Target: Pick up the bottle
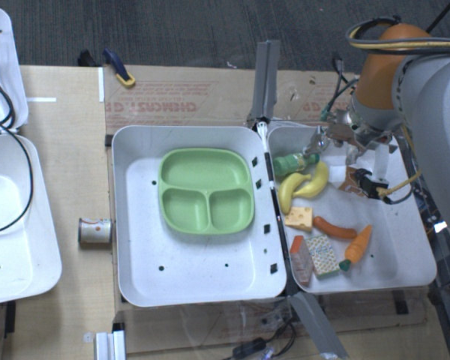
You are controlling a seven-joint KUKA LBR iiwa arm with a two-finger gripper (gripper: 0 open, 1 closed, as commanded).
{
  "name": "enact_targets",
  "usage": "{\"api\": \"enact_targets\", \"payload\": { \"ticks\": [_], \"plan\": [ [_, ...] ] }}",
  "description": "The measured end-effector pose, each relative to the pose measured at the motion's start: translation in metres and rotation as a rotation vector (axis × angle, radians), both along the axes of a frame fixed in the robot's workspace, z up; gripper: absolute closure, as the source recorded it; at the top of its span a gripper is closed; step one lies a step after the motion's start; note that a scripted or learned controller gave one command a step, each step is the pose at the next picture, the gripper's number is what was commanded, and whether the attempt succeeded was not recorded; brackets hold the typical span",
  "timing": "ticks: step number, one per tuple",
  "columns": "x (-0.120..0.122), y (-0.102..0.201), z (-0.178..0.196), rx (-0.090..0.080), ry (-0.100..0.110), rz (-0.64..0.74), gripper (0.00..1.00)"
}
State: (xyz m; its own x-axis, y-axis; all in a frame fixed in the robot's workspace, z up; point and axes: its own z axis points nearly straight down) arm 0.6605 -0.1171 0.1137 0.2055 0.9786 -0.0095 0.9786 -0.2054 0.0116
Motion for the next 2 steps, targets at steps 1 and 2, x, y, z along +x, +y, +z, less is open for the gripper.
{"api": "enact_targets", "payload": {
  "ticks": [1, 2],
  "plan": [
    [0.0, 0.0, -0.0001, 0.0, 0.0, 0.0, 0.0],
    [0.0, 0.0, -0.0001, 0.0, 0.0, 0.0, 0.0]
  ]
}}
